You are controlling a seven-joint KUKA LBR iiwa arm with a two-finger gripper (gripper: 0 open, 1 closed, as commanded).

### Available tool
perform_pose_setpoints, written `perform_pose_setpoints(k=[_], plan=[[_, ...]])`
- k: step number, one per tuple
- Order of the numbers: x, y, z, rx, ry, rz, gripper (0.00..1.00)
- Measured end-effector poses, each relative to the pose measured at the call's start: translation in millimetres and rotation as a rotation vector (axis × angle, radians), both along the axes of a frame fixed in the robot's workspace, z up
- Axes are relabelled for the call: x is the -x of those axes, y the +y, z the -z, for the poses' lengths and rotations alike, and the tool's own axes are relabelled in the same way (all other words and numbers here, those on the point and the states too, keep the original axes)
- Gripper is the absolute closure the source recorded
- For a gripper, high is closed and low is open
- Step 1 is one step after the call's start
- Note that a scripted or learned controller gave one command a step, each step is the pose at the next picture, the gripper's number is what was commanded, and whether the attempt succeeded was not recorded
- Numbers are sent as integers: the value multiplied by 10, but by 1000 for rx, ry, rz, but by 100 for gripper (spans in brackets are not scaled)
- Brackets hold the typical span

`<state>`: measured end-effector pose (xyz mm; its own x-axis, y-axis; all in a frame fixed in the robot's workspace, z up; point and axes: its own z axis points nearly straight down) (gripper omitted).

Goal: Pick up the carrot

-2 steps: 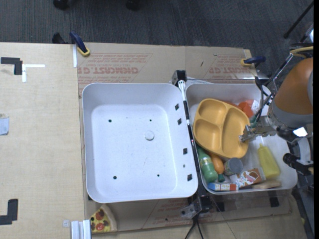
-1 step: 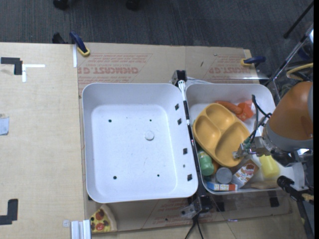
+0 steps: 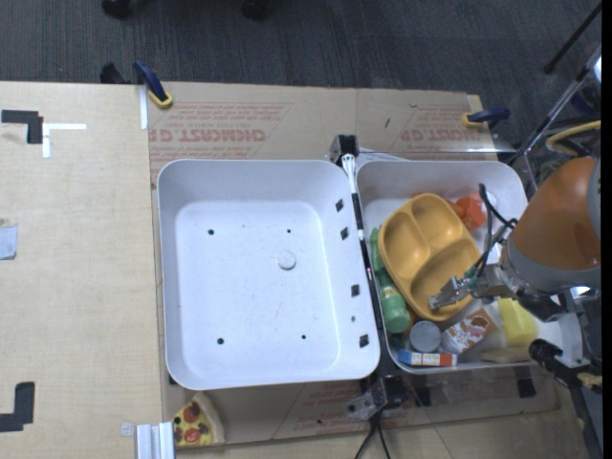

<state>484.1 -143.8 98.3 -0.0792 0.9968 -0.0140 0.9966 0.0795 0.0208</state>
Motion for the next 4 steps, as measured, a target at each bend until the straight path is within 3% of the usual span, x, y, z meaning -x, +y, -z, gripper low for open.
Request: perform_pose_setpoints(k=[1, 2, 3, 4], plan=[[-23, -64, -102, 8, -8, 13, 100], [-644, -491, 33, -7, 13, -6, 100], [-623, -481, 56, -10, 20, -6, 0], [-628, -484, -32, -9, 20, -8, 100]])
